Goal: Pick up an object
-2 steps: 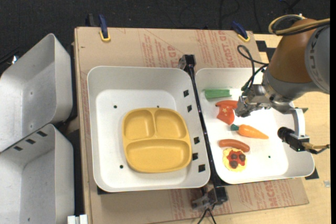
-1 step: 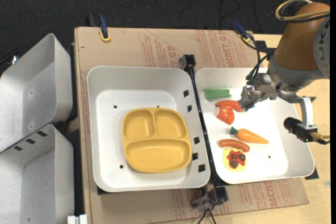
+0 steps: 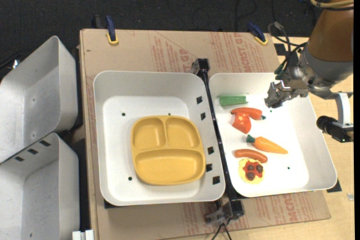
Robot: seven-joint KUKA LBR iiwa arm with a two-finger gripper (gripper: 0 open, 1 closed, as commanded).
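The right bin (image 3: 315, 177) holds a green stick-shaped piece (image 3: 233, 100), a red pepper-like piece (image 3: 245, 118), an orange carrot (image 3: 268, 145), a small sausage (image 3: 251, 155) and a yellow round piece with dark spots (image 3: 252, 170). My gripper (image 3: 274, 97) hangs over the upper right part of this bin, to the right of the green piece and above the red one. It is seen from above and its tips look dark and close together. Nothing shows between them.
The left bin (image 3: 107, 121) holds a yellow divided plate (image 3: 167, 150). A black divider (image 3: 211, 121) runs between the bins. Two white containers (image 3: 34, 93) stand off the bench at the left. Cables trail near the arm's wrist (image 3: 292, 64).
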